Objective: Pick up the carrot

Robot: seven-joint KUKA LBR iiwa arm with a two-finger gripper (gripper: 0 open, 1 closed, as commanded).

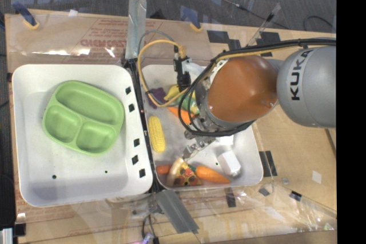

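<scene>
The grey arm with its orange band [240, 88] reaches in from the right and hangs over the right-hand shallow white bin [251, 157]. Its hand [194, 148] sits low over the middle of that bin, metal parts poking out beneath the orange band, but whether it is open or closed I cannot tell from up here.

The long orange carrot [213, 174] lies flat near the bin's front wall, just below the hand, apart from it, with nothing gripping it. Just to its left sits a multicoloured rounded toy [182, 174], touching or nearly so. A yellow corn cob [156, 133] lies along the left wall. A small white block [230, 163] rests just right of the carrot.

Over in the left-hand white bin [34, 180], a light green divided plastic plate [84, 117] sits towards the back. Both bins rest on the table [297, 203].
</scene>
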